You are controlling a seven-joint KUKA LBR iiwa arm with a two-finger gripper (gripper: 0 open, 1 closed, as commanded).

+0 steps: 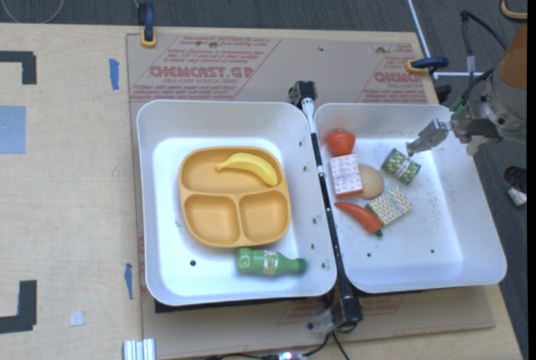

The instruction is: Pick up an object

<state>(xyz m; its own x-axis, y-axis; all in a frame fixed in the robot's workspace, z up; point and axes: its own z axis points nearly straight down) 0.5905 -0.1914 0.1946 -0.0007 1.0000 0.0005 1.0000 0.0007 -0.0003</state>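
green packet (401, 166) just below gripper (429, 137)

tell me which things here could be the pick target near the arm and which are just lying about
Likely in play, right bin, near the end effector:
- green packet
- tomato
- red and white carton
- round biscuit
- red chilli
- patterned packet

Lying about, left bin:
- yellow divided plate
- banana
- green bottle

A wooden bench (67, 208) bears printed cardboard (251, 65) under two white bins (159, 182).
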